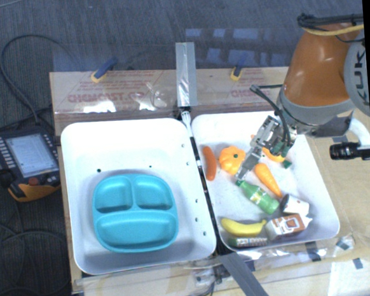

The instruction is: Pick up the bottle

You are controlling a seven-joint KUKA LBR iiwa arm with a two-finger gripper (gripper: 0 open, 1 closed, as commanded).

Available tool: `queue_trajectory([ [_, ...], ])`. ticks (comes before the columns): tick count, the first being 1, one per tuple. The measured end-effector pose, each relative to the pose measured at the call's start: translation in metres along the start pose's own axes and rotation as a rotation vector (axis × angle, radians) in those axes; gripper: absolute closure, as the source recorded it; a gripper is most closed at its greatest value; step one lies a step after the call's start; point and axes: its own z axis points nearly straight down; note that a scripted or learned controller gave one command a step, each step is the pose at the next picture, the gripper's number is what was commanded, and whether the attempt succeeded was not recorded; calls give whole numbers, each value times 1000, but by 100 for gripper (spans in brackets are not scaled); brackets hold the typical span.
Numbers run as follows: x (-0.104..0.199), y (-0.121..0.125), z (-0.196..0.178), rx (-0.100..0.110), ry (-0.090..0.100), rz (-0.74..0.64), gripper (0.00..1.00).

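Banana [243,225]: yellow, lying along the near wall of the right bin [322,184], below and a little left of my gripper [245,169] as I watch the feed.

Small carton [287,225]: brown and white, just right of the banana, in the near right corner, below the tool.

Bottle [259,196]: green, lying on its side at a slant on the bin floor, its cap end up and left, almost directly under the fingertips and just below them. Item of the task. I judge it not yet lifted; it rests on the floor among the other goods.

Carrot [268,179]: orange, slanting beside the bottle on its right, just right of the fingertips.

Round orange fruit [231,159]: just left of the tool, near its tip.

Thin orange-red piece [209,163]: further left, by the wall between the bins.

Gripper: slanted down and to the left into the right bin, tip close above the bottle's cap end. I cannot tell from this feed whether the jaws stand apart or together, nor whether they touch the bottle.

Blue divided plate [134,211]: in the left bin [77,159], well apart from the tool, far to its left.

Progress, as I judge it: approach made; grasp unconfirmed; lift wholly outstanding.
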Motion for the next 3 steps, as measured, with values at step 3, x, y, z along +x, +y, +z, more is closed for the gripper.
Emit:
queue_trajectory([
  [3,-15,-16,160,-7,-3,-173,0],
])
